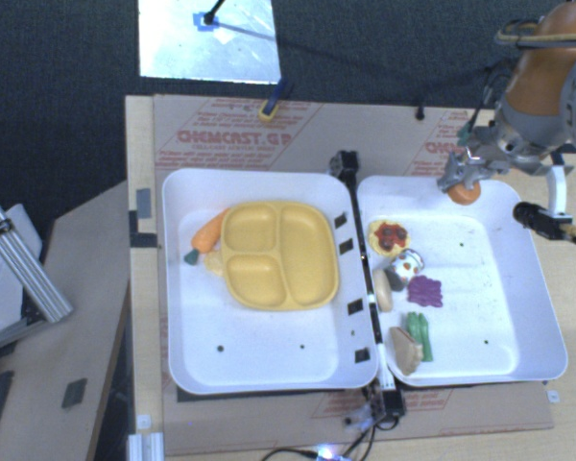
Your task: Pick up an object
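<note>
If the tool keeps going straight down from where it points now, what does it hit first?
Most likely the orange ball right under the tool, at the right bin's far edge. Depth is hard to judge from this slant, so they may already touch.

Two white bins (269, 377), one yellow tray (274, 255)

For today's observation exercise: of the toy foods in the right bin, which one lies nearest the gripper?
The orange ball, at the right bin's far edge, directly under the gripper. The pizza, purple grapes and other pieces lie together along the bin's left side.
</note>
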Controlling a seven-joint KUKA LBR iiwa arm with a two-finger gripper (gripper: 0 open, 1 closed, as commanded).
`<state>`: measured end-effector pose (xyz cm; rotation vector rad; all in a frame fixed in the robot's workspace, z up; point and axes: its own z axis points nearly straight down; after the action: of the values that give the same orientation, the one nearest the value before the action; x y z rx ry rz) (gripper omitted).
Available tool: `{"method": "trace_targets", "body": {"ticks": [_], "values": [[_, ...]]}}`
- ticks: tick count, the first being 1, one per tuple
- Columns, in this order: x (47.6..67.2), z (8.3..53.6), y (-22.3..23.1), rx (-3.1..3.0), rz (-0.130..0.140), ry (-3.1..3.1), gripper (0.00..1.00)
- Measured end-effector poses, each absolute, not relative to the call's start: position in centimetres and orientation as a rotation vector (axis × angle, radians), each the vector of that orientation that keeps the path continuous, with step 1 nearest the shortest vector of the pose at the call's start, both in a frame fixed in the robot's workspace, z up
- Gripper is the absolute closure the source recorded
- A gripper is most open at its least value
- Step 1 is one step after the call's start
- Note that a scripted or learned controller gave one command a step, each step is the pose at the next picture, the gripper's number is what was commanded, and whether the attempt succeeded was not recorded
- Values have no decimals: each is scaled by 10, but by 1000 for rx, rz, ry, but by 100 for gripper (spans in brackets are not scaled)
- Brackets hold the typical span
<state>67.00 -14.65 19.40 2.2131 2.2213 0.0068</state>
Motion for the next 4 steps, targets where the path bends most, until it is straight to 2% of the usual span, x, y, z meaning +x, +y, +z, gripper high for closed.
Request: {"method": "trace_targets", "body": {"ticks": [1,3,4], "values": [[671,227,-147,2214,6,2223,100],[677,237,-34,2210,6,2233,100],[672,242,25,2210,6,2233,100]]}}
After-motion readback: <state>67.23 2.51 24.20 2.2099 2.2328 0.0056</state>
